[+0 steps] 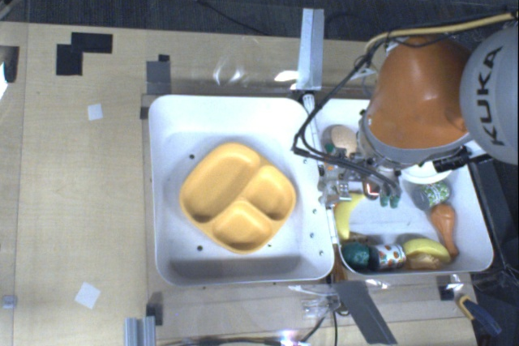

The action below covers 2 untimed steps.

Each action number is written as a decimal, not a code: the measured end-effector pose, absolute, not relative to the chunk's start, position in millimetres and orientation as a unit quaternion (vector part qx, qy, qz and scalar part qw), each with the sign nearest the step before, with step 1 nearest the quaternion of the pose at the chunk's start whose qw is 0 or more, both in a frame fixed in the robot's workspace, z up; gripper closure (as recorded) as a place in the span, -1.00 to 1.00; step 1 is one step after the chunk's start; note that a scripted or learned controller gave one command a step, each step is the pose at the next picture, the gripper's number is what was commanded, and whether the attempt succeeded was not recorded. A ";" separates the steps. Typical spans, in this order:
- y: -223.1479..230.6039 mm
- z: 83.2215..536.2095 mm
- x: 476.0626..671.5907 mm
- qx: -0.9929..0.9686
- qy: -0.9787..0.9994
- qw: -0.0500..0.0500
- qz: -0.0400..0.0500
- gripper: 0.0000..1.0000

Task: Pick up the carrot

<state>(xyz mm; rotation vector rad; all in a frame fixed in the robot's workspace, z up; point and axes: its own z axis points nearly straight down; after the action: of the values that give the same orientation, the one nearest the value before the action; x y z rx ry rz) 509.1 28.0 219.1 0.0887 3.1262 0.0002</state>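
The carrot [444, 226] is an orange tapered piece lying along the right side of the right bin [480, 249], with a green and white tuft at its upper end. My gripper [360, 189] hangs below the arm's orange band [418, 97] over the left part of that bin. It sits to the carrot's left and apart from it, just above a yellow banana [346, 216]. The wrist hides what lies directly under it.
Along the right bin's front edge lie a dark green item [357, 256], a small can [390, 256] and a second yellow fruit [426, 250]. A beige rounded item [343, 138] sits at its back left. The left bin [170, 134] holds a yellow divided plate [237, 196].
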 end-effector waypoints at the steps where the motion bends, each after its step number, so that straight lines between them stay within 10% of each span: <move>1: -39.2 314.6 489.8 -0.008 1.000 0.009 -0.001 1.00; 2: -82.8 139.8 499.2 -0.026 1.000 -0.001 0.000 1.00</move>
<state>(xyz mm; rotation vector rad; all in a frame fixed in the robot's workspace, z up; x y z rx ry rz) 499.2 -82.8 139.8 -0.0828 3.1426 0.0015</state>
